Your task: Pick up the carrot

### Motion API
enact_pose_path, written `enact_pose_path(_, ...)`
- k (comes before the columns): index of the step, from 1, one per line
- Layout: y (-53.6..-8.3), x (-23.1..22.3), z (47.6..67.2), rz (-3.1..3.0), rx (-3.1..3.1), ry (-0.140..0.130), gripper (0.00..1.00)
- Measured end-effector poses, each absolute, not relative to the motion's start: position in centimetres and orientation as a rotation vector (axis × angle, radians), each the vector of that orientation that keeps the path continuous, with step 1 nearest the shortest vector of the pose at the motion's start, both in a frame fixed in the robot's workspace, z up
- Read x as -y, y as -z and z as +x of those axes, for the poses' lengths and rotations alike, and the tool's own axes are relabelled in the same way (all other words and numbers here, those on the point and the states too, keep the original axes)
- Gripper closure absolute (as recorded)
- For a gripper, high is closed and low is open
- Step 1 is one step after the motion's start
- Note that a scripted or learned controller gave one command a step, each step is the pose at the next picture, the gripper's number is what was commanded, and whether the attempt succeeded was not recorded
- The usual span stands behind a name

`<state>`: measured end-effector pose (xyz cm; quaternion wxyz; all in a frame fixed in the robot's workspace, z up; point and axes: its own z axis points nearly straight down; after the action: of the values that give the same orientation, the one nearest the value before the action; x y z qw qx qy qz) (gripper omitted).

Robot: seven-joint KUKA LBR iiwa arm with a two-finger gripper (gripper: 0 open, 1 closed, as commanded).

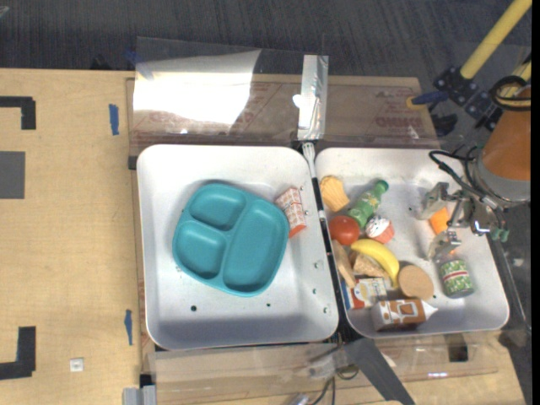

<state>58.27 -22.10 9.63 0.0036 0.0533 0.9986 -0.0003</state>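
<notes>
- Wooden bench (59, 251) carries two white bins; the arm reaches in from the right over the right bin (494, 310).
- End effector (454, 213) hangs low at that bin's right side, its grip state too unclear to tell.
- Carrot (439, 220), a small orange piece, lies just beside it.
- Likely light, stiff and smooth plastic; gripping across its middle seems best.
- Green jar (456, 277) sits nearer; banana (377, 256) lies left.

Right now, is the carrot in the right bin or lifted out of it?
In the bin. The carrot lies on the right bin's floor, beside the end effector; whether the end effector grips it cannot be told.
</notes>
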Motion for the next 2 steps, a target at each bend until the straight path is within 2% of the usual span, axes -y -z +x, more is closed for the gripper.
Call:
enact_pose_path(1,-8.83,22.27,56.77,0.451,-3.100,-0.001,0.00)
enact_pose_path(2,-8.81,21.98,57.73,0.674,-3.061,-0.006,0.00)
